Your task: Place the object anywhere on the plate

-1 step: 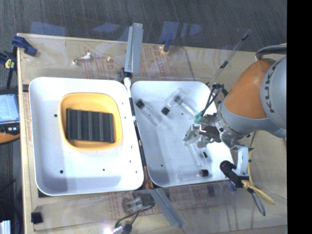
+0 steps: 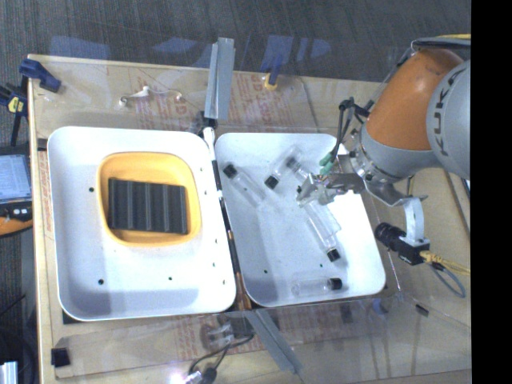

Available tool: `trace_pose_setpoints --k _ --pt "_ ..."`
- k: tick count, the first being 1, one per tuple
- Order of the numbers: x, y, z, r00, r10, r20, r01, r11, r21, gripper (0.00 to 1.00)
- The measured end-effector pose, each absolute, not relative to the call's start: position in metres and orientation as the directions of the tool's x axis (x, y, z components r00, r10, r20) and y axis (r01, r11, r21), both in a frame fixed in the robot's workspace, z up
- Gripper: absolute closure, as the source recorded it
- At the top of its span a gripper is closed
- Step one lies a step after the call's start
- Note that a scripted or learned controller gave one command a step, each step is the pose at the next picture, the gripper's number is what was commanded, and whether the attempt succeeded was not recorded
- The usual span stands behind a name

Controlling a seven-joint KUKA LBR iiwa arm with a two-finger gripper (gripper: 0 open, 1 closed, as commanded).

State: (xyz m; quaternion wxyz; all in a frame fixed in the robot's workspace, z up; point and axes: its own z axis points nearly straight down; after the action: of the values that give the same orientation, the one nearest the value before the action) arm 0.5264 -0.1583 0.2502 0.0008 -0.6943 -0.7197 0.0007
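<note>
A yellow plate (image 2: 146, 162) lies in the left white bin (image 2: 76, 238), and a dark grey ridged block (image 2: 149, 206) rests on it. Several clear tubes with black caps lie loose in the right white bin (image 2: 268, 254): one at the upper left (image 2: 242, 184), one below the middle (image 2: 323, 229), one along the front wall (image 2: 314, 285). My gripper (image 2: 310, 191) hangs low over the middle right of the right bin, beside another clear tube (image 2: 286, 166). I see nothing held in it.
A grey metal bar (image 2: 218, 78) stands at the back between the bins. Blue clamps (image 2: 38, 74) sit on the bench's back edge. A black connector with a yellow cable (image 2: 402, 245) hangs off the arm right of the bin.
</note>
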Motion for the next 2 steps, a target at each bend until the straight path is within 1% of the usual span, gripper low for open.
trace_pose_setpoints --k 1,2 --pt "0.565 -0.146 0.253 -0.218 0.976 0.000 0.976 0.218 0.000 1.00" --pt "0.608 -0.088 0.220 -0.355 0.935 0.001 0.935 0.355 0.000 1.00"
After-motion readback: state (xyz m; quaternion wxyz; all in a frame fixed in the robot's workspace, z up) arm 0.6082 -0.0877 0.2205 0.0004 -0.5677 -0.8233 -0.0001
